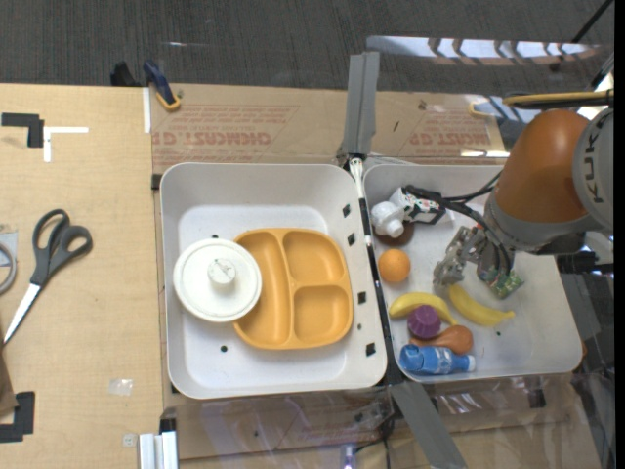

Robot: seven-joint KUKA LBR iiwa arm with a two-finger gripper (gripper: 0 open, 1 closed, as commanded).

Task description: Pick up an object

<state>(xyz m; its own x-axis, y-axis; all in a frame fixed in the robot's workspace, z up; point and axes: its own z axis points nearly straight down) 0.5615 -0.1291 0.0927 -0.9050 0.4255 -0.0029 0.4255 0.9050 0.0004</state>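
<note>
Two shallow white plastic bins are seen side by side on the pale wooden tabletop (88, 360). In the left bin (176, 360) a yellow three-compartment plastic tray (298, 286) lies near the middle, and a round white lid with a knob (218, 278) overlaps the tray's left edge. The right bin (557, 345) is reached by the grey arm with its orange band (547, 169), which enters from the right. The tool (457, 262) is lowered into the right bin, its metal fingers (451, 259) pointing down and towards the left; they appear to be close together with nothing seen between them, though the view is too cluttered for this to be certain. Just below the tool a yellow banana (480, 308) is lying, and a second yellow banana (420, 306) is found to its left. A small round orange fruit (395, 266) sits near the bin's left wall, with a white and brown toy figure (393, 217) above it. A purple round object (425, 323) rests against the second banana, an orange pear-shaped object (455, 338) touches it, and a blue plastic bottle (435, 362) lies along the front wall. Black-handled scissors (49, 252) are lying on the tabletop well left of the bins.
</note>
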